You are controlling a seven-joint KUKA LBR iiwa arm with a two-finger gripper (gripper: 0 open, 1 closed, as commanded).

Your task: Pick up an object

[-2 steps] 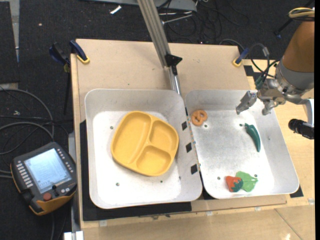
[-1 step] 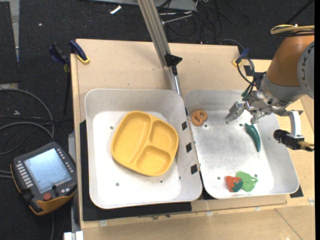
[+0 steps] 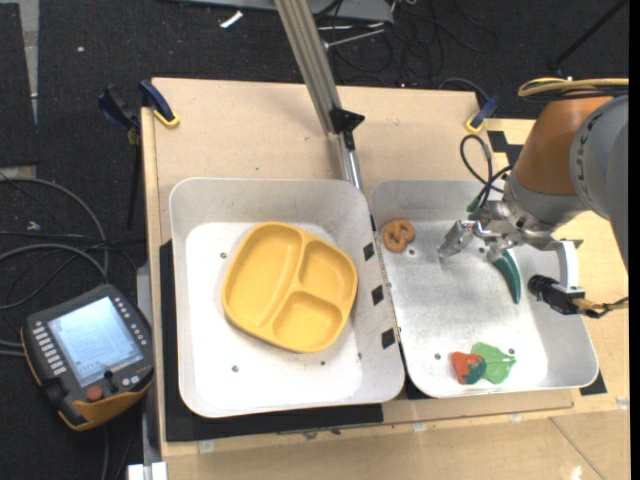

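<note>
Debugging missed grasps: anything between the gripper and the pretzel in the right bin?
Nothing visible. The gripper hangs over the right bin, with bare bin floor between it and the pretzel to its left. The green and red toy lies off that line.

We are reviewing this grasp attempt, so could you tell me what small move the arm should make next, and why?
Probably shift the gripper left toward the pretzel and descend: nothing shows between its fingers, and the pretzel lies alone nearby in the right bin.

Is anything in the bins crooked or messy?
The yellow plate in the left bin sits turned at a slant, not lined up with the bin's sides. In the right bin, the pretzel and toy strawberry just lie loose. Nothing looks spilled or broken.
</note>
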